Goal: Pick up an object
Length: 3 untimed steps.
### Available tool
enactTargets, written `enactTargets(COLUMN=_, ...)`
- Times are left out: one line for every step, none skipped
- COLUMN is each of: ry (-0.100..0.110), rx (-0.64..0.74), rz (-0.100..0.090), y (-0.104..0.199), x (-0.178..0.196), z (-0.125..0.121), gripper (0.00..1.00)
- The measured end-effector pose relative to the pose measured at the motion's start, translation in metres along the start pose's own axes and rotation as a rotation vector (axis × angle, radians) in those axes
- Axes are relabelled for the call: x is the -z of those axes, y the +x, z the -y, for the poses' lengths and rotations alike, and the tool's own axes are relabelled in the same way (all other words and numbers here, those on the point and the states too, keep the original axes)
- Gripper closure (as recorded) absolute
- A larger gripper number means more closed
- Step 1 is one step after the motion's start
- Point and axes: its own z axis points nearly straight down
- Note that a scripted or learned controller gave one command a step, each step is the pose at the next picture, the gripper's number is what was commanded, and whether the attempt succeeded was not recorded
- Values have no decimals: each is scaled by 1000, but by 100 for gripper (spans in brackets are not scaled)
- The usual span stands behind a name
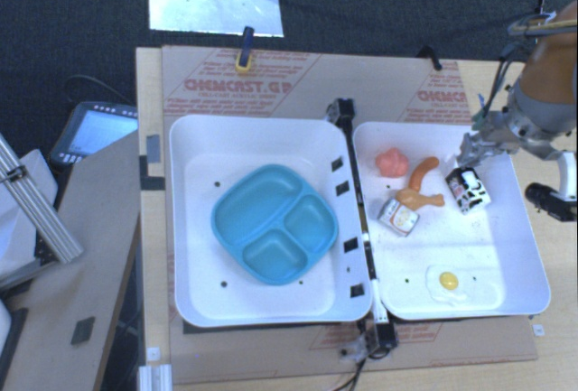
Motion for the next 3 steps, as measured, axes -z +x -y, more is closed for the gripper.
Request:
enactTargets(ry=1, rx=0, rz=0, y=-6, x=46, z=-5, gripper=100)
enactTargets(ry=1, rx=1, rz=0, y=-6, x=101, z=-7, gripper=100)
enactTargets(ry=7, rx=5, rz=-4, y=43, x=83, z=-8, gripper=100)
